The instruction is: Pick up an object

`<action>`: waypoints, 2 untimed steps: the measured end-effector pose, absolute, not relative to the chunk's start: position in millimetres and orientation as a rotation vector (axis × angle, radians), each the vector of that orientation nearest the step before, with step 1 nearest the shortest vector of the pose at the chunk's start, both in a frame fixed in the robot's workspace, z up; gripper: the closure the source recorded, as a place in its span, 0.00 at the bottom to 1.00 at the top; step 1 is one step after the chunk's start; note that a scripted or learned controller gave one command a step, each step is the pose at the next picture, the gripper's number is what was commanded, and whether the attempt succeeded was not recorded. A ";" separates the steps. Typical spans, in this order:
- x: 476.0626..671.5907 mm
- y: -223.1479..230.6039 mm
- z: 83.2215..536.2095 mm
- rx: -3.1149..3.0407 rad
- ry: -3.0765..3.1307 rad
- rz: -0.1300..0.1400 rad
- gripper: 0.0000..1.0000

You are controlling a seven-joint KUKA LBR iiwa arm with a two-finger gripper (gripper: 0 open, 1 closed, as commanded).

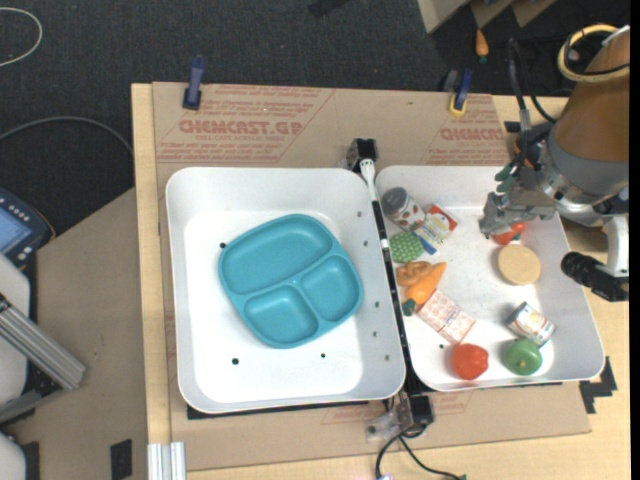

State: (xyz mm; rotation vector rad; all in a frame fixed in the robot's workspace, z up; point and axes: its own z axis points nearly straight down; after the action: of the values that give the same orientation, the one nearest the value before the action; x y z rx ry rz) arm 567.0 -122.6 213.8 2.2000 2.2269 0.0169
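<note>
Red item (508,232) is sitting in right bin (575,353) at the back, under the claw (503,218); claw is touching it, grip state unclear; teal tray (289,279) is lying in left bin (190,268).

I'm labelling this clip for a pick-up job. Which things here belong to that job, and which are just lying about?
Belong to the job:
gripper
red piece under it
tan disc
tomato
green apple
carrot
small can
right bin

Lying about:
blue divided plate
left bin
blue clamp
</note>
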 end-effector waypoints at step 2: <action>542.2 49.1 275.8 2.221 2.228 -0.004 1.00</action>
State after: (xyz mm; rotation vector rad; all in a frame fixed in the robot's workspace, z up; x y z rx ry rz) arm 542.2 49.1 275.8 2.2210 2.2280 -0.0036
